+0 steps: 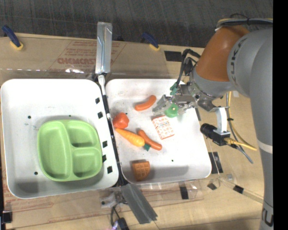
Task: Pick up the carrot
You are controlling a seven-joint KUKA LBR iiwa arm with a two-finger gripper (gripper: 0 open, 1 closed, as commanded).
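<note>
**Operator:** What do you have on the bench, largest first?

**Manual:** You see the arm (240, 56) reaching in from the right. Below it sit two white bins: the left bin (19, 104) holds a green divided plate (69, 150); the right bin (192, 152) holds the loose items.

**Operator:** Where is the carrot?

**Manual:** The carrot (131, 137) lies in the right bin, near its left wall, tilted, with its green end toward the bin's middle. A red pepper (120, 120) sits just beside its upper end, and a sausage (150, 141) touches its lower side. A second sausage (145, 103), a small printed packet (163, 127) and a brown block (140, 169) lie apart from it.

**Operator:** What is the hand doing?

**Manual:** The gripper (175, 104) hovers over the bin's upper right, well apart from the carrot. You cannot tell how wide it stands; nothing is visibly held.

**Operator:** Progress?

**Manual:** Treat the task as barely begun. Approach, grasp and lift all remain.
</note>
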